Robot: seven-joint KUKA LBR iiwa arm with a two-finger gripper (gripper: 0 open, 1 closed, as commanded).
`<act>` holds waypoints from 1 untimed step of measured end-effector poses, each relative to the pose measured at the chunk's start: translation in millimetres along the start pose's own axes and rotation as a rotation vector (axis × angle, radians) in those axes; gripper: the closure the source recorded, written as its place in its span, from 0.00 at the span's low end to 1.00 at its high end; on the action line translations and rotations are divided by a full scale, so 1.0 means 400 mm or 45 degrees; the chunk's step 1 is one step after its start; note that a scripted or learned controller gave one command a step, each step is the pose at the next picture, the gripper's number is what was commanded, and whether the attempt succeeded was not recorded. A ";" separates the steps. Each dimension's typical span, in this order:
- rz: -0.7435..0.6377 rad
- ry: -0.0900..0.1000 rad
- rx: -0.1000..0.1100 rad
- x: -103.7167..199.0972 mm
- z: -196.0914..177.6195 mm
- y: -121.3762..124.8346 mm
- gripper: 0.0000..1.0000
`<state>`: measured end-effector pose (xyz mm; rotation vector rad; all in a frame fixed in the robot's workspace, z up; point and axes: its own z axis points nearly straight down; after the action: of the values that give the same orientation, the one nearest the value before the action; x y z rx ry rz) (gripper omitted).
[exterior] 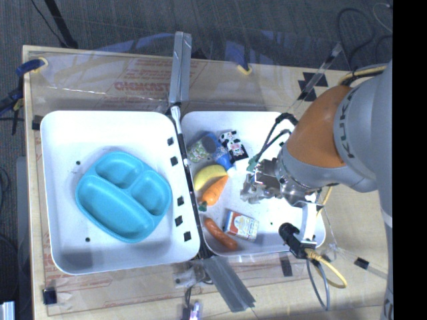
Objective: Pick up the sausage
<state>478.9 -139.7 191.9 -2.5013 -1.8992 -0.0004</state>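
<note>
Sausage lies apart from the gripper.

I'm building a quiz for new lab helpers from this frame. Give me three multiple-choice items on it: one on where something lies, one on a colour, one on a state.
1. Where does the sausage lie?
A. On the blue tray
B. Near the front wall of the right bin, beside the small carton
C. On the bench outside both bins

2. What colour is the divided tray in the left bin?
A. Blue
B. Red
C. Green

3. How does the sausage stand relative to the gripper?
A. Clamped in it
B. Lying in the bin, apart from it
C. Lifted above the bin

Answers: 1 B, it lies at the right bin's front edge, left of the carton. 2 A, the tray is plainly blue. 3 B, bare bin floor separates it from the gripper.
</note>
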 end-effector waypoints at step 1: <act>-0.007 0.000 0.001 0.001 -0.023 0.003 1.00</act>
<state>480.3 -139.6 201.2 -2.4955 -1.9059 -0.0003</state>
